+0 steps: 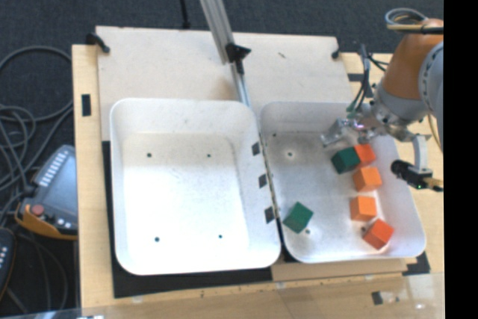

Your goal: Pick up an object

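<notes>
Here the claw hangs low over the far part of the right bin, reaching in from the right; whether it is spread or pressed together cannot be told, and no block shows in its grip. Just near of it a dark green block touches an orange block. Three more orange blocks trail nearward along the right side: one, another, and the nearest. A second green block sits near the bin's left wall. The left bin lies beside it on the bench.
</notes>
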